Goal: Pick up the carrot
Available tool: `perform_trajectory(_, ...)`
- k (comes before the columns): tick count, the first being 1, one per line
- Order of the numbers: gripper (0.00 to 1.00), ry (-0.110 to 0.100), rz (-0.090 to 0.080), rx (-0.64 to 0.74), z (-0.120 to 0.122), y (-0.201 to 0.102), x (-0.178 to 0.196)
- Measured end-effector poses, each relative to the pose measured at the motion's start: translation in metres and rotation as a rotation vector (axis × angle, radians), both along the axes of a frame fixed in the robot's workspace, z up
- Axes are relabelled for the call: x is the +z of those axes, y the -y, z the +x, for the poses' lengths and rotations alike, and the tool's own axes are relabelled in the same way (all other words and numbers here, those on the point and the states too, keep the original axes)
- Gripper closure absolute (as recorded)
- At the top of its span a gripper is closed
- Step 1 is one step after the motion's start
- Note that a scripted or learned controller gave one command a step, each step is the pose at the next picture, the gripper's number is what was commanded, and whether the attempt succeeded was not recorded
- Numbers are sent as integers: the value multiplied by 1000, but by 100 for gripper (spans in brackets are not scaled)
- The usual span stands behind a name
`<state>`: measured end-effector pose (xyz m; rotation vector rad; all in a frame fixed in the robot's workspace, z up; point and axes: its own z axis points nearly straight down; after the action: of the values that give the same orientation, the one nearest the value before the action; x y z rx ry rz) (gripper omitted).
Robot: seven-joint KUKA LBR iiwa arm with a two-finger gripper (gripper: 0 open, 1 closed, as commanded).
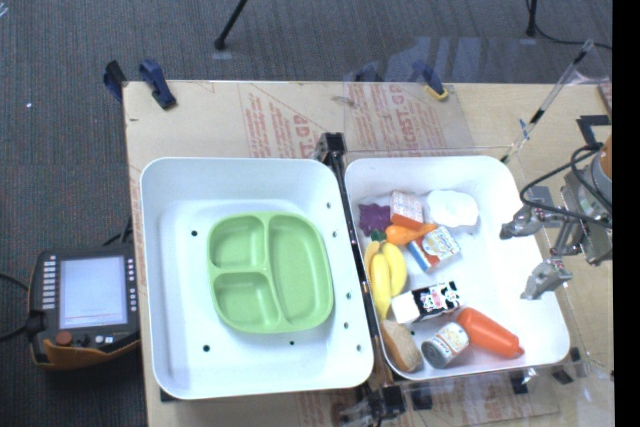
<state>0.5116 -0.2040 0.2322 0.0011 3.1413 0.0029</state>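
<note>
A long orange carrot (pixel 490 333) lies in the right bin's (pixel 500 177) near right corner, next to a small can (pixel 446 345). A smaller orange piece (pixel 406 233) sits among the items at the bin's left side; I cannot tell what it is. My gripper (pixel 528 255) hangs over the bin's right edge, above and to the right of the carrot and apart from it. Its two fingers stand open with nothing between them.
The right bin also holds bananas (pixel 386 277), a purple piece (pixel 374 217), a white tub (pixel 453 209), a milk carton (pixel 428 301), a bread piece (pixel 403 347) and small boxes. The left bin (pixel 170 215) bears a green divided plate (pixel 270 271). A teach pendant (pixel 85 303) lies far left.
</note>
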Motion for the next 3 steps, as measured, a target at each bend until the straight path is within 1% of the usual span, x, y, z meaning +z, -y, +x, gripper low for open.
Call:
perform_trajectory(1,0,-5,4,-18,10,-87,-65)
perform_trajectory(2,0,4,-2,-269,62,-114,-128)
perform_trajectory(3,0,-4,-3,-739,21,-112,-146)
